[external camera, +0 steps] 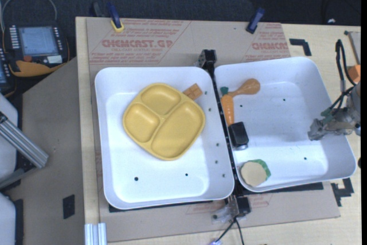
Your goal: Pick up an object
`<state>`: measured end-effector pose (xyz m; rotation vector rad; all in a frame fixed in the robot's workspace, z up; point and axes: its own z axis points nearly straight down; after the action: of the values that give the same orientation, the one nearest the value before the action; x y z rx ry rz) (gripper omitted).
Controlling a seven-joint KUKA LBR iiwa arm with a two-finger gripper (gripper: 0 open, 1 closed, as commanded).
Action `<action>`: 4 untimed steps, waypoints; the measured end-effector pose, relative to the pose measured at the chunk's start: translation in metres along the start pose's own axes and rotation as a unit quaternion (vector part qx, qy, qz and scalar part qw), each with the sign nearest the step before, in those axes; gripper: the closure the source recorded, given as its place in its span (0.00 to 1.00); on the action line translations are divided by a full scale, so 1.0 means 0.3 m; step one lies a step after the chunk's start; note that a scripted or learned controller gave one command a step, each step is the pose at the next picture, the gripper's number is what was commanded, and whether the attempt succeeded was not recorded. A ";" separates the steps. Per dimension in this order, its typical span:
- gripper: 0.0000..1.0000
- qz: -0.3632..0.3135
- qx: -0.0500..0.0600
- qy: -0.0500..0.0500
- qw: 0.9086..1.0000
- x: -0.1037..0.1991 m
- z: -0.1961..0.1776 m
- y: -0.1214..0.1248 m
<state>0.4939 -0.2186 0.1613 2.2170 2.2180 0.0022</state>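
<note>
Yellow plastic dominates the left bin (114, 175): a divided plate (164, 121) lies slightly tilted near its middle, with a small brown block (192, 90) touching its upper right rim. In the right bin (298, 74), a wooden spoon (245, 88), an orange carrot (227, 108), a black box (238, 135) and a round tan and green piece (254, 172) sit along the left wall, well apart from the gripper (321, 128). The gripper hovers at the bin's right wall with nothing between its tips, and whether they are spread or pressed together I cannot tell.
</note>
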 end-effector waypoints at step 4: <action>1.00 -0.003 0.004 0.003 1.000 0.494 -0.138 0.081</action>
<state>0.5178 -0.0703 0.2024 2.2172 2.2305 0.0008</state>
